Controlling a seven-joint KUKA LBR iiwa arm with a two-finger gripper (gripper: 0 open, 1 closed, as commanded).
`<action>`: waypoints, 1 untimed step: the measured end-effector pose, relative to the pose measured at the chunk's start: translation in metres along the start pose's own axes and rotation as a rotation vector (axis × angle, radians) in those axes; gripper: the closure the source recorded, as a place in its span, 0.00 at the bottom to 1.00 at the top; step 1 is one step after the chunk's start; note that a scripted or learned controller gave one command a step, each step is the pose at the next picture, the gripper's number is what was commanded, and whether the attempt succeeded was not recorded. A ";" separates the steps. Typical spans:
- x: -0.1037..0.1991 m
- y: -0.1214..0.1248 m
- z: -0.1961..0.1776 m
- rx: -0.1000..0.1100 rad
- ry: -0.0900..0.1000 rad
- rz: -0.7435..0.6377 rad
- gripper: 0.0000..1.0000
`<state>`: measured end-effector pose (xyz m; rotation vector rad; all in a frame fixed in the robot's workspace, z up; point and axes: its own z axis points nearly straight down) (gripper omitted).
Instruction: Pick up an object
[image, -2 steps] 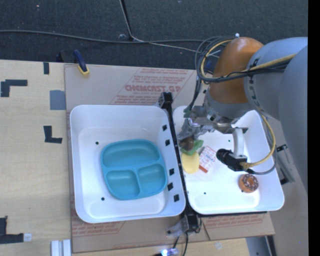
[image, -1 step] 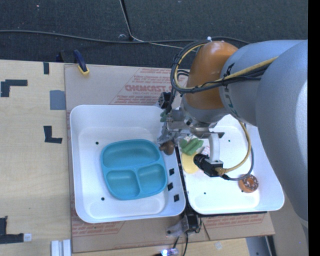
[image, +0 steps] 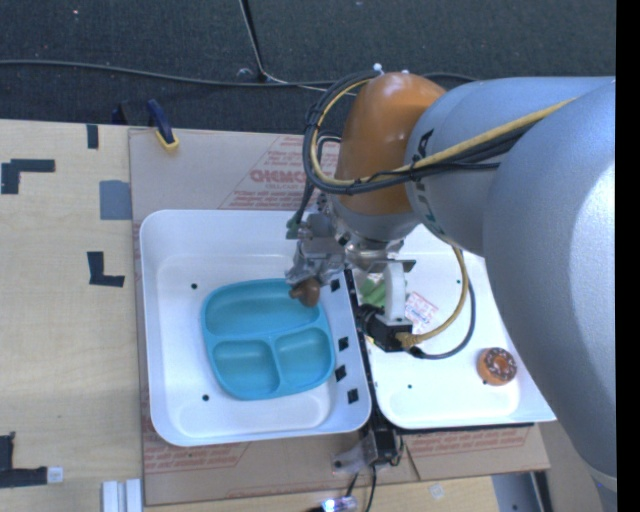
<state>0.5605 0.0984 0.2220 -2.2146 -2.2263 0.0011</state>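
My gripper (image: 306, 284) hangs over the left bin (image: 170, 250), above the far right corner of a blue divided plate (image: 262, 340). A small brown object (image: 305, 292) sits between the fingertips, and the fingers are closed on it. The grey arm with its orange band (image: 385, 140) reaches in from the right and hides the strip between the two bins. A brown frosted doughnut (image: 497, 365) lies in the right bin (image: 450, 405) near its right edge.
In the right bin a green item (image: 375, 291) and a white packet with red print (image: 421, 310) lie just right of the gripper, partly under the wrist. A yellow cable (image: 452, 335) loops over that bin. Cardboard (image: 220, 170) lies under both bins.
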 end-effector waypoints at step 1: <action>-0.002 0.000 0.001 0.001 -0.001 0.002 0.00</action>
